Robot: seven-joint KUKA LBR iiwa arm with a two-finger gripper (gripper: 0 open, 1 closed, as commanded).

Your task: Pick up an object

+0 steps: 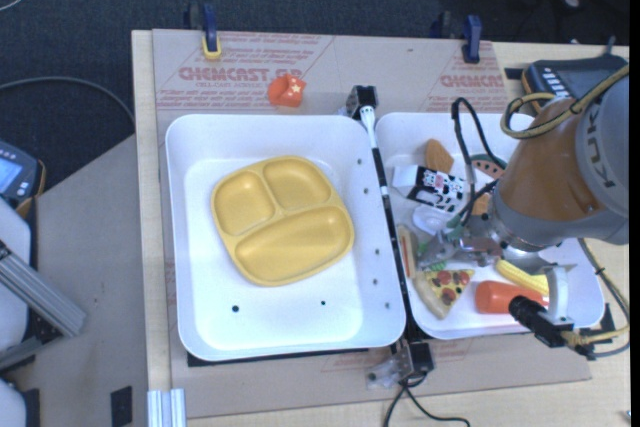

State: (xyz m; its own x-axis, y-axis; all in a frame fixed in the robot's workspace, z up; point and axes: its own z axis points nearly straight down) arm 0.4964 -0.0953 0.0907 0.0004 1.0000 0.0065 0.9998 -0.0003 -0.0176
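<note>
Item: toy pizza slice, right bin front, just beside my gripper, whose grip I cannot tell; I judge it light, stiff, flat—pinch its edges.

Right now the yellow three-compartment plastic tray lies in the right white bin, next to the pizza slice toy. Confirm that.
Not so. The camera view shows the yellow three-compartment plastic tray in the left white bin; the pizza slice toy lies in the right white bin.

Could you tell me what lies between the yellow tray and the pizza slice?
In the camera view, the touching rims of the two white bins run between the yellow tray and the pizza slice.
</note>
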